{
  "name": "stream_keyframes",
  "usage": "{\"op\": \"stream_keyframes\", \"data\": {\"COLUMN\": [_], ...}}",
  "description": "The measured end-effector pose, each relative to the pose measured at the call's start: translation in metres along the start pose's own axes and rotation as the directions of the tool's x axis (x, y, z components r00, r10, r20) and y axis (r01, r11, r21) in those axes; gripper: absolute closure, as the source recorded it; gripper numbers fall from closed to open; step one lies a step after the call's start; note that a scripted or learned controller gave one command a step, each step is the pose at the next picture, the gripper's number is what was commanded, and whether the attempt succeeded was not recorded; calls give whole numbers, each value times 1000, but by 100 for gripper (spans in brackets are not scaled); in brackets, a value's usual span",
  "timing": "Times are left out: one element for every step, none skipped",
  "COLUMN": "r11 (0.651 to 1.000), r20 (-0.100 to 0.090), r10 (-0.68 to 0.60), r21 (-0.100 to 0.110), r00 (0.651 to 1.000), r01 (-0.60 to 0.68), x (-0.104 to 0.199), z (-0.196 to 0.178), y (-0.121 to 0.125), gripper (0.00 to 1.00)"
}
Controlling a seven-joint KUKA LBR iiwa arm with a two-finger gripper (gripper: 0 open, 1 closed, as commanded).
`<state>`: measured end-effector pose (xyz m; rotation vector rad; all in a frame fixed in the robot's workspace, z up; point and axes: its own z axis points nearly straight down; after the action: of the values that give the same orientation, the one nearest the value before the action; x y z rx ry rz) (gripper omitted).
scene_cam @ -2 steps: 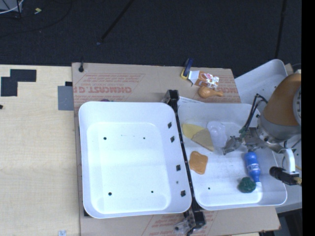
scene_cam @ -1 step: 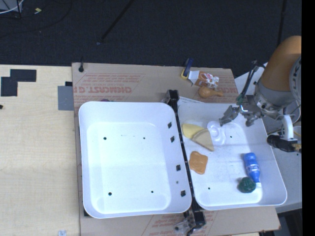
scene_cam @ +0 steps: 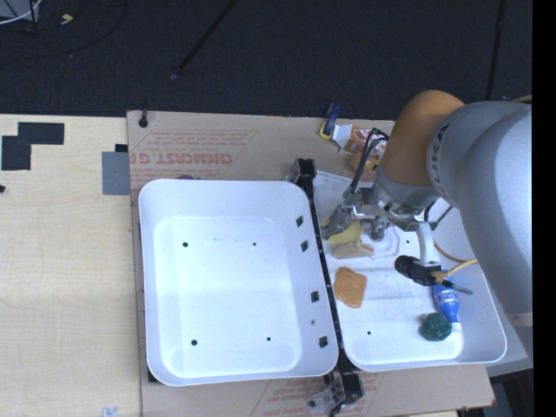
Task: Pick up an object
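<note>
Right white plastic bin (scene_cam: 486, 346): we list the hand (scene_cam: 363, 218) low at its far left, over a pale yellow lump (scene_cam: 347, 240); grip state we cannot tell. Nearby: flat orange piece (scene_cam: 350, 287), green ball (scene_cam: 435, 327).

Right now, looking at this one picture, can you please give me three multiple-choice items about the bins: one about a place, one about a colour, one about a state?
1. The flat orange piece lies in which shallow white bin?
A. left bin
B. right bin
C. outside both

2. What colour is the round lump near the right bin's front corner?
A. dark green
B. red
C. white

3. Where is the tool?
A. low over the right bin's far part
B. inside the left bin
C. off the bench

Answers: 1 B, it lies right of the divider; 2 A, it looks dark green; 3 A, it is beside the pale yellow object.
</note>
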<state>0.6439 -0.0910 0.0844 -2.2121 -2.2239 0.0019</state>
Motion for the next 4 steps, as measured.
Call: {"op": "stream_keyframes", "data": {"r11": [1000,1000,1000,1000], "r20": [3,1,1,1], "r10": [4,9,-1,1], "r21": [-12,0,-10,-2], "r00": [1000,1000,1000,1000], "r01": [-4,-9,1,-1], "x": [-5,8,91,139], "z": [-19,-56,-106,-103], "y": [3,-49,3,0], "gripper": [100,100,100,100]}}
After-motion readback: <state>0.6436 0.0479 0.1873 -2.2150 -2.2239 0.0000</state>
